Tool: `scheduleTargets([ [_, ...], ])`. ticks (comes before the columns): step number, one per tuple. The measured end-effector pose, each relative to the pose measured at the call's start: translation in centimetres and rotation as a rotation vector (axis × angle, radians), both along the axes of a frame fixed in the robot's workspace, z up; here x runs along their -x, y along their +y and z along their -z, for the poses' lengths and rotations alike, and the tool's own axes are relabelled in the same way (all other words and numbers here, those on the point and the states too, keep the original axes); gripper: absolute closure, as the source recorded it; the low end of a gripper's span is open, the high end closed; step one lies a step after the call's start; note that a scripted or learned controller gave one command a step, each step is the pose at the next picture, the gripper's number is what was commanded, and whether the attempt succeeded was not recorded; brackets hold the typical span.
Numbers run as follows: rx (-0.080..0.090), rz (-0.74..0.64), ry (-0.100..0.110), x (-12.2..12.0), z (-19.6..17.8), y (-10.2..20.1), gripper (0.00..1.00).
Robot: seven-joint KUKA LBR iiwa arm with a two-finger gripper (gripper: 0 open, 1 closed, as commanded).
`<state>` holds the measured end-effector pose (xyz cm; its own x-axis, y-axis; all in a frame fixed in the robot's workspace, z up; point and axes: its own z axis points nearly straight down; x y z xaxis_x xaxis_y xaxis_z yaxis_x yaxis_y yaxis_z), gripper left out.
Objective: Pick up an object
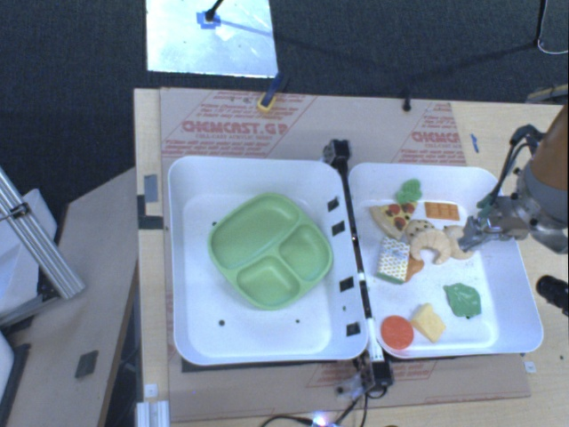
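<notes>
Now, end effector (471, 235): mine, low in the right bin (516, 327), reaching in from the right; whether it is open or closed, I cannot tell.
Nearest thing: croissant (436, 243), just beside my tip.
Around it: pizza slice (394, 217), orange cracker (442, 210), green broccoli piece (409, 189), checkered sandwich (394, 261).
Nearer the front: green leaf (462, 300), yellow cheese wedge (428, 322), red tomato slice (396, 332).
Left bin (191, 327): holds a green divided plate (269, 250).
Tabletop (107, 229): carries both bins.
</notes>
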<state>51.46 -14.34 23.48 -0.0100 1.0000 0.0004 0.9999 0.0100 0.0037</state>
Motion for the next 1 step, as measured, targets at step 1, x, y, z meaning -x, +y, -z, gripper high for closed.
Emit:
scheduleTargets([
  [1, 0.000, 0.000, 0.000, -3.22, 0.77, 4.26, 1.00],
])
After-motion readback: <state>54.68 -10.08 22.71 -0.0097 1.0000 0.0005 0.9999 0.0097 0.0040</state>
